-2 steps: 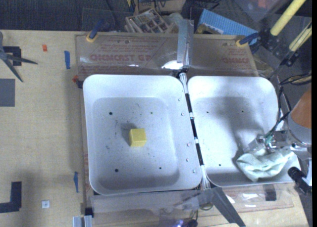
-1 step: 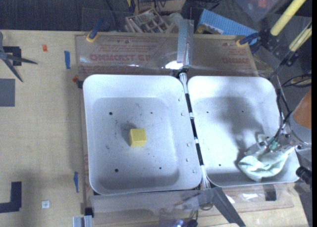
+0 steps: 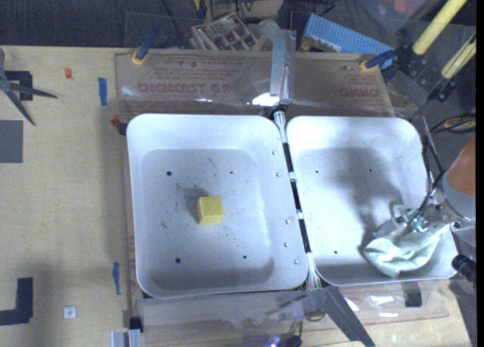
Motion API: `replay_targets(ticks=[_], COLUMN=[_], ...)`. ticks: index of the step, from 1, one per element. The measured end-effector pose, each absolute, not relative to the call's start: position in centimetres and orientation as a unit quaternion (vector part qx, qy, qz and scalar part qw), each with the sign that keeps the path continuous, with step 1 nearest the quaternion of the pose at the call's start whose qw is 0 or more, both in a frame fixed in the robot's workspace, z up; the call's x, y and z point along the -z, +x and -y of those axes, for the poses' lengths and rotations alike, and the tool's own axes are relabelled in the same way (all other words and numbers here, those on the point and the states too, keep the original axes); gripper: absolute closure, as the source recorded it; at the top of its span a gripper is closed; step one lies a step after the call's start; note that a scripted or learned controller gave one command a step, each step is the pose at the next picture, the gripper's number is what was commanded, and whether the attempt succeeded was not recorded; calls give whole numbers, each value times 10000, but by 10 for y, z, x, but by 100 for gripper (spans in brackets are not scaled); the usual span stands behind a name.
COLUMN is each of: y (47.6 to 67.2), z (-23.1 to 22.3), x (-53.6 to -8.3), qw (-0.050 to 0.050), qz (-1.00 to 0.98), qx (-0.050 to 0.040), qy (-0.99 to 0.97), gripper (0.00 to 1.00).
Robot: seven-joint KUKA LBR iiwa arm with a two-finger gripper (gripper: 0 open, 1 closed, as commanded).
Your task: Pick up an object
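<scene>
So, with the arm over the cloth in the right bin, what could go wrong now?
1. The cloth is soft and crumpled, so it may slip out during lifting.
2. It lies near the right bin's front corner, so the gripper may hit the wall.

A small part of the grey KUKA robot arm with an orange band above its wrist (image 3: pixel 463 187) is seen at the right edge of the scene, near the right white bin. The orange band is shown as a rounded, blurred patch of warm colour, with a pale grey section of the wrist just beneath it. A thin dark cable is seen running down along the arm's left side towards the wrist. At the arm's end, the small metallic two-finger gripper (image 3: pixel 414 221) is made out as a cluster of silvery and dark parts with a greenish glint; finer details are too blurred to be told.
</scene>
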State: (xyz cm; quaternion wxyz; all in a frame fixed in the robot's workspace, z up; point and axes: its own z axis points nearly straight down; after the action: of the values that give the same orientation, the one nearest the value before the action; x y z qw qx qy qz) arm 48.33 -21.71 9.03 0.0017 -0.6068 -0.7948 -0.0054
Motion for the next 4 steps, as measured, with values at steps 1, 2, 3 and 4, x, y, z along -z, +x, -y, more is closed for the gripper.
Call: replay_targets(ticks=[1, 2, 3, 4], y=[483, 491, 488, 545], z=[217, 209, 216, 206], x=[-90, -91, -100, -89], qw=[15, -5, -56, -34], qz=[7948, 6205, 6180, 4006], qx=[54, 117, 59, 22], qy=[-6068, -7841, -7862, -9163], gripper=[0, 0, 100, 100])
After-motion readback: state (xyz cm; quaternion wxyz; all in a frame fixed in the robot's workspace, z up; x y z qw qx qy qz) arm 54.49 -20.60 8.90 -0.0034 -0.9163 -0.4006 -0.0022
